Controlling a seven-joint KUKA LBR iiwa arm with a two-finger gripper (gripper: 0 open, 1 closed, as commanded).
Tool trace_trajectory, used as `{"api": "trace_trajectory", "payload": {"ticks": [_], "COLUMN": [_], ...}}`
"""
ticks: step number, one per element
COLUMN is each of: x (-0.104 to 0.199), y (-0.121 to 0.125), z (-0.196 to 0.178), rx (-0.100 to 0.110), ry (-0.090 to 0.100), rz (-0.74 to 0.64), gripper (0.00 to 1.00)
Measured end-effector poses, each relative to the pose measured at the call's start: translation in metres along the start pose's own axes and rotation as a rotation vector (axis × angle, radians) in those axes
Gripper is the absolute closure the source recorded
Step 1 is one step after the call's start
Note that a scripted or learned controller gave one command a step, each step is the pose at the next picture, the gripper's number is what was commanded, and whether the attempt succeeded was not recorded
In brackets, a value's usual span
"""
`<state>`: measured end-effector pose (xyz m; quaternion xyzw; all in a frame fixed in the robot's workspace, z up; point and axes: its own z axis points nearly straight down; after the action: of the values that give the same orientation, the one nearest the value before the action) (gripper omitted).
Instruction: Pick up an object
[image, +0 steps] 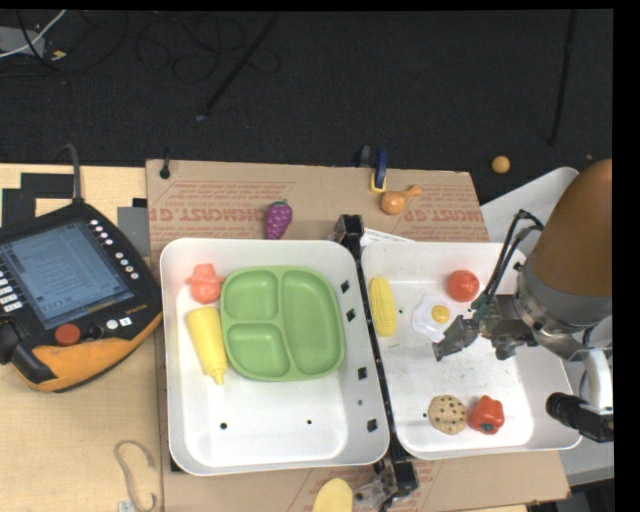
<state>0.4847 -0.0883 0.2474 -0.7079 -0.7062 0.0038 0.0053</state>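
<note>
Right white bin (520, 420): dark angular gripper (452, 340), finger state indeterminable, beside a glossy fried egg (432, 316); ridged corn cob (382, 305), speckled round cookie (447, 413).

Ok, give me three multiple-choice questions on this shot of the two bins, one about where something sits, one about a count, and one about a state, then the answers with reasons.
1. Where does the green divided plate lie?
A. in the left bin
B. in the right bin
C. on the cardboard behind the bins

2. How many compartments does the plate have?
A. two
B. three
C. five

3. How does the fried egg toy lie relative to the gripper?
A. clamped between its fingers
B. loose on the bin floor just beside it
C. stacked on the cookie

Answers:
1 A: the plate rests inside the left bin, beside the yellow bottle.
2 B: ridges split it into three wells.
3 B: the egg lies flat in the right bin, up and left of the gripper tip.
</note>
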Motion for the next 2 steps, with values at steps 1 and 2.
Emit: {"api": "trace_trajectory", "payload": {"ticks": [1, 2], "x": [0.0, -0.006], "y": [0.002, 0.0], "z": [-0.005, 0.057], "rx": [-0.01, -0.004], "ry": [-0.001, 0.0], "rz": [-0.002, -0.002], "gripper": [0.0, 0.0]}}
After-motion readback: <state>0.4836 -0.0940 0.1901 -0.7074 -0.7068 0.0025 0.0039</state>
